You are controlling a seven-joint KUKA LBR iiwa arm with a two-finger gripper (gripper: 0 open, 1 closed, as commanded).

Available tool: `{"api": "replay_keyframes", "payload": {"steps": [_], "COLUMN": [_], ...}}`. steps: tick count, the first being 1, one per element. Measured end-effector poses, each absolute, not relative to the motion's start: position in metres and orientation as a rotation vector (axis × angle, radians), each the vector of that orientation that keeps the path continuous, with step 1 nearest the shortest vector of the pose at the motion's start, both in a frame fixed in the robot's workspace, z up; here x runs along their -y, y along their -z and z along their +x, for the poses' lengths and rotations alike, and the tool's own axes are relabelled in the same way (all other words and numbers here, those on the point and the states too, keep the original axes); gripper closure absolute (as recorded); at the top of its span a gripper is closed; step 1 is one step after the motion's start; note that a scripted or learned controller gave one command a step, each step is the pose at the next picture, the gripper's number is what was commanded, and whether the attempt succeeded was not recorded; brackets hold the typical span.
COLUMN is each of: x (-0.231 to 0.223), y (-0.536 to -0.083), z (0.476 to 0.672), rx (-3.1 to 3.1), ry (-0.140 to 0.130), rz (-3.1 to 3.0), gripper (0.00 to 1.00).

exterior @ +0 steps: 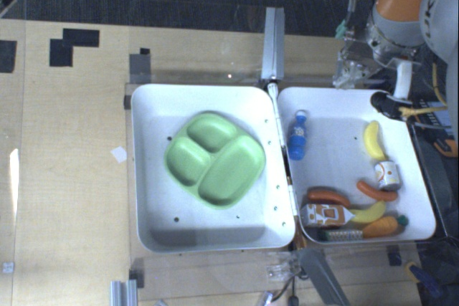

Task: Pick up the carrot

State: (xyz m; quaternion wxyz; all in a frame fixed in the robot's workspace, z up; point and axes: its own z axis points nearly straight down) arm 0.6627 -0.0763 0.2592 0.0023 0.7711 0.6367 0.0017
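1. Two shallow white bins sit side by side on the bench: the left bin (147,154) and the right bin (323,107).
2. A green divided plate (215,159) with three compartments lies in the middle of the left bin.
3. A blue bottle (297,135) lies along the left wall of the right bin.
4. A yellow banana (372,140) lies near the right side of the right bin.
5. A small can (386,174) lies just below that banana.
6. A sausage (376,190) lies just beneath the can, and another (328,195) lies to its left.
7. A small printed carton (324,214) lies near the front wall, with a second banana (368,211) beside it.
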Motion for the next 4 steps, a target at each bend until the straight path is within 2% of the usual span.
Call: {"api": "replay_keyframes", "payload": {"steps": [2,3,4], "x": [0.073,0.038,0.076], "y": [-0.283,-0.223,-0.29], "z": [0.666,0.67,0.67], "rx": [-2.009,-2.163,-2.402], "ry": [-0.016,-0.005,-0.007], "rz": [2.397,2.275,2.012], "gripper": [1.0,1.0,1.0]}}
